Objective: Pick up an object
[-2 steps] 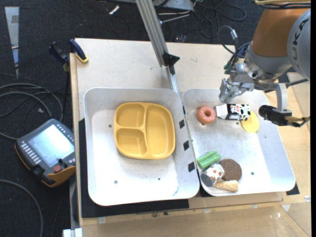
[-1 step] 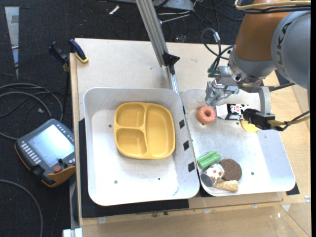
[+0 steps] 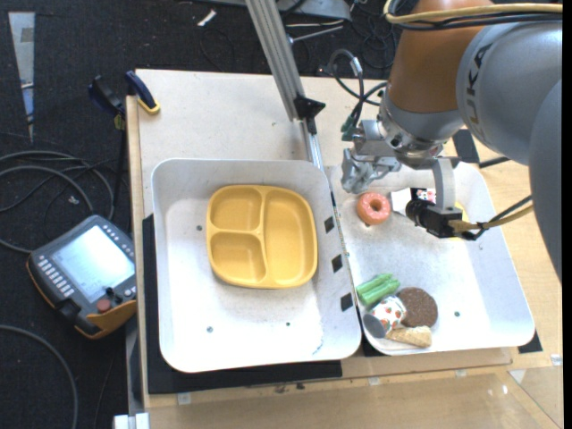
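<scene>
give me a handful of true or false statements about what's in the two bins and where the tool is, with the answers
1. The yellow divided plate lies in the left bin. True.
2. The pink donut sits on the yellow divided plate. False: it lies on the floor of the right bin, apart from the plate.
3. The tool is over the right bin, near the pink donut. True.
4. The green item lies at the far end of the right bin. False: it lies near the front corner, beside the brown cookie.
5. The brown cookie is in the left bin. False: it is in the right bin.
</scene>
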You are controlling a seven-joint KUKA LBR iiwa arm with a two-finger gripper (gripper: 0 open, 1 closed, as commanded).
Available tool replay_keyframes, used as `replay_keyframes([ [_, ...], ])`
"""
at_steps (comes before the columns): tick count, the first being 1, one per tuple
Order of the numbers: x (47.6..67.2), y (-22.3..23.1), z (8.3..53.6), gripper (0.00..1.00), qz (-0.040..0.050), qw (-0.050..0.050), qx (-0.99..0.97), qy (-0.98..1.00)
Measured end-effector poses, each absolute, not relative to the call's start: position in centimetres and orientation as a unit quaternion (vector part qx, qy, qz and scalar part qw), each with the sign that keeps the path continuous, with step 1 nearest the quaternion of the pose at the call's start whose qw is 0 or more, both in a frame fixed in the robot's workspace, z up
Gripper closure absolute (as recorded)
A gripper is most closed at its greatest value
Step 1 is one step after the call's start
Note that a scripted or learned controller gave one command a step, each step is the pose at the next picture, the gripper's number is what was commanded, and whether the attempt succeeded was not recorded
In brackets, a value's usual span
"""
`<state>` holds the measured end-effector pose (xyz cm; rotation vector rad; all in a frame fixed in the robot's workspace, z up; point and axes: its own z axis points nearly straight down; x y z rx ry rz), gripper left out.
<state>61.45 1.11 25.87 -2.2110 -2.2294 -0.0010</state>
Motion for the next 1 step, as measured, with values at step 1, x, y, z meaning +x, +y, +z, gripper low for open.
replay_keyframes([
  [1, 60.83, 6.47, 25.84, 1.00, -0.0002, 0.001, -0.704, -0.710],
])
